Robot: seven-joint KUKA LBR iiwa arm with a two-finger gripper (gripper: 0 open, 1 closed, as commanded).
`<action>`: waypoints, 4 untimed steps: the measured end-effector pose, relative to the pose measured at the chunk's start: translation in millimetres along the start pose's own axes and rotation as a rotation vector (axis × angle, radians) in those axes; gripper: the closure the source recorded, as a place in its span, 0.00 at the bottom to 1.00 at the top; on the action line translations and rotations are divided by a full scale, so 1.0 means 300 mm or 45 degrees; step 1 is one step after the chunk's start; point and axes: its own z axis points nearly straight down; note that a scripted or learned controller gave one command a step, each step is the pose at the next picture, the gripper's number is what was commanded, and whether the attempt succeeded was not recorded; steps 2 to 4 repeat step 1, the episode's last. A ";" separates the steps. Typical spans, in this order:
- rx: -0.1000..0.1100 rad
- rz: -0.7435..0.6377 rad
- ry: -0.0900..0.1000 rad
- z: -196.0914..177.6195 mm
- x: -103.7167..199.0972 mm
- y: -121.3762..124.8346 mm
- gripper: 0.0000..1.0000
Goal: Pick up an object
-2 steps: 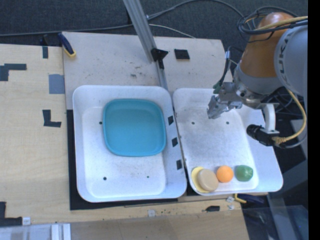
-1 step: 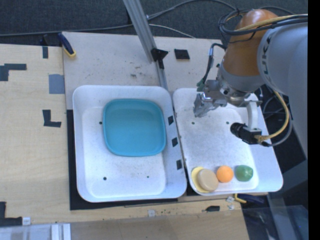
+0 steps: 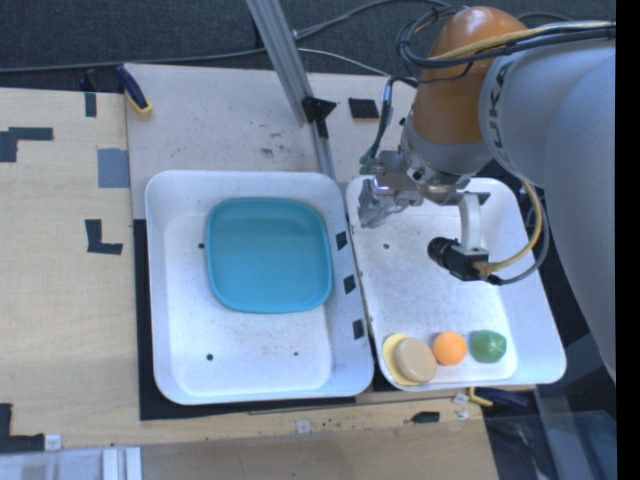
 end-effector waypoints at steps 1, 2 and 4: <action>0.000 -0.001 0.000 -0.014 0.162 0.030 1.00; 0.000 -0.001 0.000 -0.014 0.162 0.030 1.00; 0.000 -0.001 0.000 -0.014 0.162 0.030 1.00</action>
